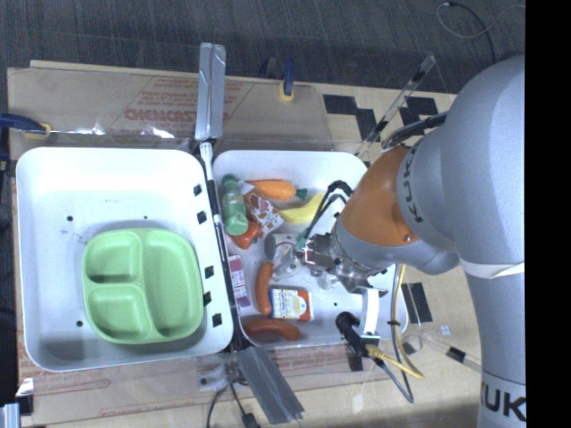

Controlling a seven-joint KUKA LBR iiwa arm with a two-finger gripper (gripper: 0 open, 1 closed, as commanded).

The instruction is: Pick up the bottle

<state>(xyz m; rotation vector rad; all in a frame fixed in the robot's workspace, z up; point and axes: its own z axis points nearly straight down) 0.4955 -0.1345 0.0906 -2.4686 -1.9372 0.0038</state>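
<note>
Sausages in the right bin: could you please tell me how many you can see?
2: one sausage upright left of the ketchup packet, another sausage along the bin's near edge. The arm may hide more.

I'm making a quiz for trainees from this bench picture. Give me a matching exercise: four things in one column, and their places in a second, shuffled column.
Things:
1. green tray
2. bottle
3. carrot
4. hot dog

Places:
A. near edge of the right bin
B. left bin
C. far end of the right bin, just right of the bottle
D. right bin, along its left wall

Pairs: 1-B, 2-D, 3-C, 4-A
</note>
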